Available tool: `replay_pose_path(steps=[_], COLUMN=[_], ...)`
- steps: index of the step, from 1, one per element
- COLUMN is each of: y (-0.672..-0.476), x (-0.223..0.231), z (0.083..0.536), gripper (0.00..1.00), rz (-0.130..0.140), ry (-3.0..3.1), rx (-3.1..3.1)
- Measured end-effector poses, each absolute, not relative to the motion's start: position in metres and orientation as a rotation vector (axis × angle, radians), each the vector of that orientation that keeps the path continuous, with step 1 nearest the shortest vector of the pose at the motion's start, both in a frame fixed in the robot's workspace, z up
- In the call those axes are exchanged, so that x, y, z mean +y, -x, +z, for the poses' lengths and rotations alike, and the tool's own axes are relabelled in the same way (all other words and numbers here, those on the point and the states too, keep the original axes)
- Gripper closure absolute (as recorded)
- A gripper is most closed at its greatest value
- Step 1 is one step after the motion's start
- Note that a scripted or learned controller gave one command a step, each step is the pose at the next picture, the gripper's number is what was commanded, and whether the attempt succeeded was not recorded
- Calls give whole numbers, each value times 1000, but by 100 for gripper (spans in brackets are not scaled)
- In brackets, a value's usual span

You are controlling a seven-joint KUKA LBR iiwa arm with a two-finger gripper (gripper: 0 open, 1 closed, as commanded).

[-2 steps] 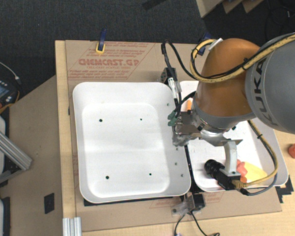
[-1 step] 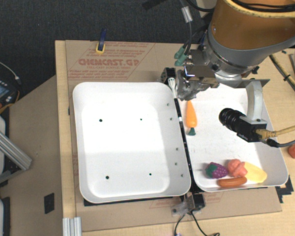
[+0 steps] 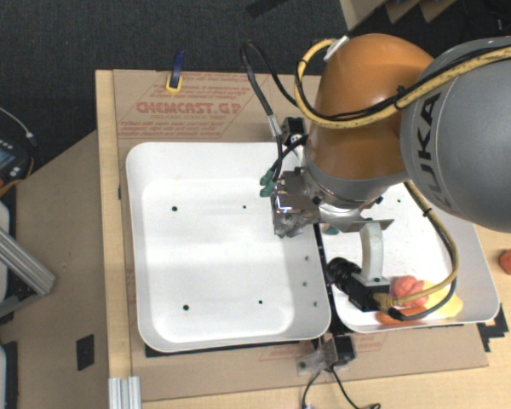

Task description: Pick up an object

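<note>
A: Quick, where's the gripper?

B: The gripper [image 3: 283, 221] hangs over the right-hand rim of the left bin [image 3: 213, 254], just by the seam btw the two bins. The orange band [image 3: 366, 83] and wrist sit right above it, so most of it is covered.

A: Clenched or released?

B: Can't tell. It's small in the view, and the wrist hides too much.

A: And the thing to pick?

B: There's a pink object [image 3: 408, 288] in the right bin [image 3: 413, 237], at the near end, close to the front rim. It's on the other side of the seam, well apart from the gripper. Just beside it, maybe touching, is a flat yellow piece [image 3: 450, 307] lying against the front rim.

A: What's in the left bin?

B: It has a white floor w/ a few small dark dots [image 3: 175, 209] spread over it.

A: What about the rest of the scene?

B: The grey arm [image 3: 468, 126] reaches in from the right and covers the far part of the right bin. A small orange-red thing [image 3: 510, 261] sits out past that bin's right rim, cut off by the frame edge, so I can't say what it is. Both bins rest on a brown cardboard sheet [image 3: 187, 100] w/ red lettering along its far side. A blue & yellow clip [image 3: 176, 73] sits on that sheet's far edge. The bench [image 3: 77, 254] shows at the left, beside the sheet.
</note>
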State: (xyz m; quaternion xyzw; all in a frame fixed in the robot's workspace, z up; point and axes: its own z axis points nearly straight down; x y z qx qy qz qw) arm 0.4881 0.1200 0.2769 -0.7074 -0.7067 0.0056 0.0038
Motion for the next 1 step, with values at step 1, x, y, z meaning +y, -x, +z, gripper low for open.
replay_pose_path(steps=[1], y=[-512], x=[155], z=[335], gripper=[100], rz=[-10], ry=[2220], rx=[-2228])
